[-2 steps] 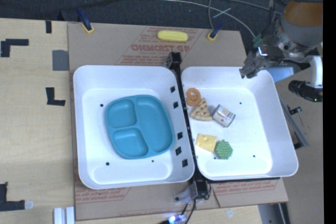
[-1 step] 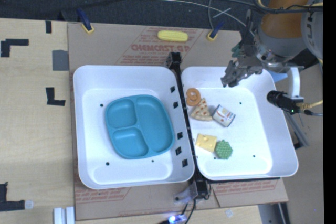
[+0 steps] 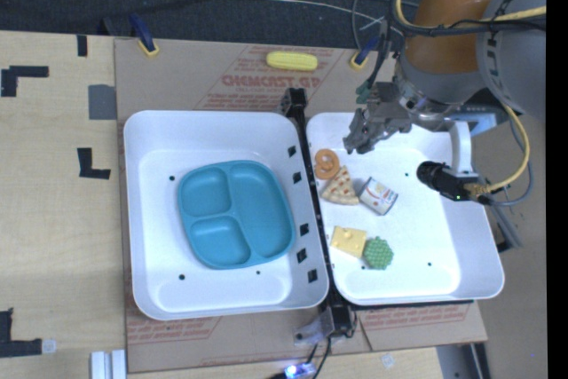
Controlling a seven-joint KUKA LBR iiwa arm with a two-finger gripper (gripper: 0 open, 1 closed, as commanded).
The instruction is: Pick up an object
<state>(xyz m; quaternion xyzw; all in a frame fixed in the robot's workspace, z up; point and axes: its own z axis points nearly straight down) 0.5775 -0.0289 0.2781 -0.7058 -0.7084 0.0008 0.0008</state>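
The right bin point(image 3: 444, 271) holds several small items: an orange ring point(image 3: 327, 161), a pizza slice point(image 3: 340, 187), a small white carton point(image 3: 377, 195), a yellow cheese block point(image 3: 348, 240) and a green broccoli piece point(image 3: 378, 253). My gripper point(image 3: 362, 140) hangs over the upper left part of this bin, just right of the ring and above the carton. Nothing shows between its dark fingers, and their spacing is unclear from this angle.
A blue divided plate point(image 3: 235, 213) lies in the left bin point(image 3: 151, 146). A yellow banana-like toy point(image 3: 291, 60) rests on the cardboard behind the bins. Black clips line the divider between the bins point(image 3: 306, 191). Cables loop around the arm at upper right.
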